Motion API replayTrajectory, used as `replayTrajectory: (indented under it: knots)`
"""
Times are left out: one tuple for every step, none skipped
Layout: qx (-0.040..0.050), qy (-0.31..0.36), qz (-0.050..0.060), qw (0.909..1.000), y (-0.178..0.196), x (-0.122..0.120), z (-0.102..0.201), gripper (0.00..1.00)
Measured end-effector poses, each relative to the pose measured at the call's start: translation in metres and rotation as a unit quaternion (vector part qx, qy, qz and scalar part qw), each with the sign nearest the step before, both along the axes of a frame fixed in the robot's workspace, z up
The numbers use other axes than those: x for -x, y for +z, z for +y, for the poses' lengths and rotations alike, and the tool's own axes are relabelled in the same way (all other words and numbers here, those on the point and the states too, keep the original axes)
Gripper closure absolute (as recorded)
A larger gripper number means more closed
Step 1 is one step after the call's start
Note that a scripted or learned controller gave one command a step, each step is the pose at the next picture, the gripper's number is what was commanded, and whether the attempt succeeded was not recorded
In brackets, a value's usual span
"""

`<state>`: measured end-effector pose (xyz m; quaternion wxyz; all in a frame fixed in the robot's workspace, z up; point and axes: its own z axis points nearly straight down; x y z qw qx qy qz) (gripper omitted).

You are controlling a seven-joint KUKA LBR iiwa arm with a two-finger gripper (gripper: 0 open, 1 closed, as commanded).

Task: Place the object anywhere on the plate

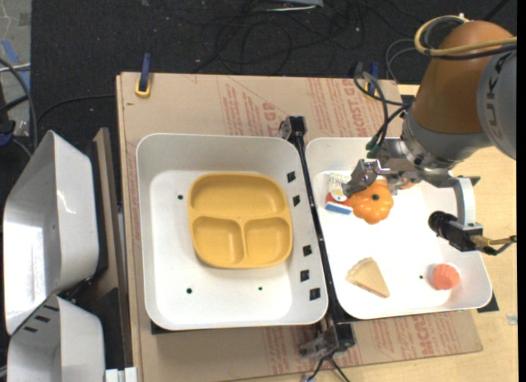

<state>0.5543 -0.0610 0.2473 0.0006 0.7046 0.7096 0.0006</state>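
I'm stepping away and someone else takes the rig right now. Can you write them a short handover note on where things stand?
Gripper: over the right bin, down at the orange pumpkin; whether it grips cannot be told.
Pumpkin: in the right bin's upper left part, beside a small white packet.
Also in that bin: a tan wedge and a small red piece.
Yellow plate: in the left bin, nothing on it.
Done: nothing placed yet.
Left: get an object onto the plate.

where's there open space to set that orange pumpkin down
All three compartments of the yellow divided plate in the left white bin are bare. The right white bin is crowded near the gripper: orange pumpkin, small carton.
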Motion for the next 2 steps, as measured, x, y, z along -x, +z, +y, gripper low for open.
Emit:
replayTrajectory:
  knots:
    - [-0.0003,0.000,0.001,1.0000,-0.015,-0.020,0.049,1.00]
    - [-0.0007,0.001,-0.001,1.0000,-0.007,-0.043,0.098,1.00]
